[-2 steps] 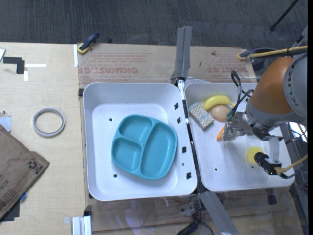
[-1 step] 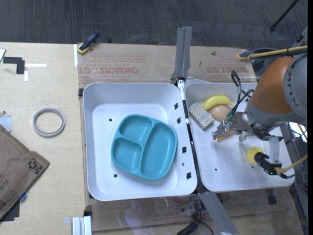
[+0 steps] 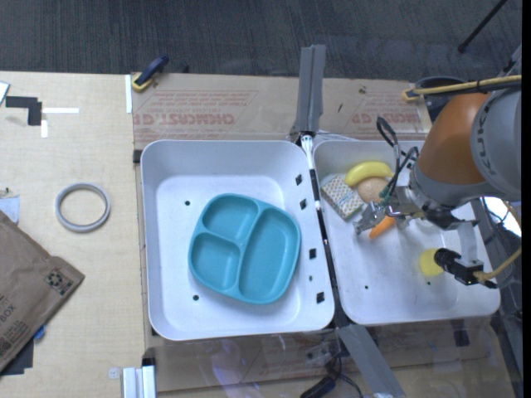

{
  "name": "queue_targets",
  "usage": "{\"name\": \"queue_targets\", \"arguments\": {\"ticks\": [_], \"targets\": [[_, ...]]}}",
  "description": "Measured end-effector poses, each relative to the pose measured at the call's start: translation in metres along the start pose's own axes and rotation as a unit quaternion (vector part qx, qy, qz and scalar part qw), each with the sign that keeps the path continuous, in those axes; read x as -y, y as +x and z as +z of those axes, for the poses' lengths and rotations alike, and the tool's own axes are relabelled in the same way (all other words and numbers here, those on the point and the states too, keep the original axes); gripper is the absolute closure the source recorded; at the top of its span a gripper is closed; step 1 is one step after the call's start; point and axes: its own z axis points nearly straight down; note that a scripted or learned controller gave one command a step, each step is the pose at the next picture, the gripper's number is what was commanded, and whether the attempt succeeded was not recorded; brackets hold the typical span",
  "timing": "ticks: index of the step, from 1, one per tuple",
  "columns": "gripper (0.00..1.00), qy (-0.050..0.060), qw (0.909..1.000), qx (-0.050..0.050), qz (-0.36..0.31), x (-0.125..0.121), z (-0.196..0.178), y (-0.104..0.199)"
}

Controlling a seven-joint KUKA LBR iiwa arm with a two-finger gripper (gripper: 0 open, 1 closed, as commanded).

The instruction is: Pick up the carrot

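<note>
The carrot [image 3: 380, 229] is a small orange piece lying in the right bin [image 3: 390, 301], left of its middle. Only its lower end is visible, poking out from under the gripper. My gripper [image 3: 375, 219] hangs from the grey arm with the orange band [image 3: 452, 143], which reaches in from the right. It sits low, directly over the carrot's upper end and touching or nearly touching it. The arm hides the rest of the carrot.
A banana [image 3: 367, 172], a tan round item [image 3: 371, 191] and a checkered sponge-like block [image 3: 338, 194] crowd just behind and to the left of the gripper. A yellow object [image 3: 430, 262] lies to the right front. The left bin [image 3: 166, 222] holds a blue divided plate [image 3: 245, 249].
</note>
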Motion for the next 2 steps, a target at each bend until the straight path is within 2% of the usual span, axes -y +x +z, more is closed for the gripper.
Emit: {"name": "queue_targets", "arguments": {"ticks": [1, 2], "targets": [[1.00, 0.000, 1.0000, 0.000, 0.002, 0.000, -0.009, -0.001], [1.00, 0.000, 0.9980, 0.000, 0.063, -0.037, -0.100, 0.066]]}}
